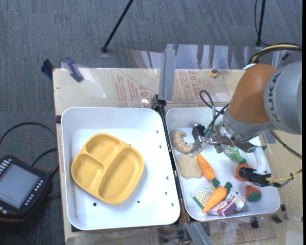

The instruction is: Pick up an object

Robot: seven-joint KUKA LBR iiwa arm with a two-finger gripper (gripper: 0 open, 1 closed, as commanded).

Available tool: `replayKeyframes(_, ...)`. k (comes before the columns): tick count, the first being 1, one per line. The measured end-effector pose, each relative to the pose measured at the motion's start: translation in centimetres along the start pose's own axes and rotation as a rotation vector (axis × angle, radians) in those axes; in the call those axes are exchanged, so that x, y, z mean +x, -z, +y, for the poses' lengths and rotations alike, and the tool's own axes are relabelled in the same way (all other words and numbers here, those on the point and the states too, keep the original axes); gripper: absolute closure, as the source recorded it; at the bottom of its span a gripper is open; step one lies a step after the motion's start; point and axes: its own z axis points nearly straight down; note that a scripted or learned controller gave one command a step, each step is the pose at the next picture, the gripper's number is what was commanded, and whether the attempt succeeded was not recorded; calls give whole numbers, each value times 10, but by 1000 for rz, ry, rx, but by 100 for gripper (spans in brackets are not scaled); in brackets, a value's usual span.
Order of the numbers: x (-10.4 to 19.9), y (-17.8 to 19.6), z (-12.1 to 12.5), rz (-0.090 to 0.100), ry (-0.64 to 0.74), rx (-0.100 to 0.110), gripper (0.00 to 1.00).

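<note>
Crowded white bin (271, 200) on bench. Gripper (200, 143) at three o'clock of croissant (182, 141), grip unreadable. Carrot (206, 167) likely light, stiff, slick; pinch mid-length.

- yellow plate (107, 167), three compartments, lying in left bin (71, 121), tilted diagonally
- right bin (186, 117) touching left bin along the middle edge
- counter (117, 88) brownish with red print, clear film over the back part
- grey post (167, 75) standing at back, between the bins
- blue clip (72, 68) near counter's back-left corner
- pendant (13, 188) with screen, on carpet (51, 24) left of counter, black cable looping from it
- tripod legs (120, 19) on carpet behind counter
</note>
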Motion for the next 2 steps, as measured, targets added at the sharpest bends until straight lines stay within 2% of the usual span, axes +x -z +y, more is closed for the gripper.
replayKeyframes(1,5,-49,-58,1,64,0,0)
replayKeyframes(2,0,-38,-59,1,50,-1,100)
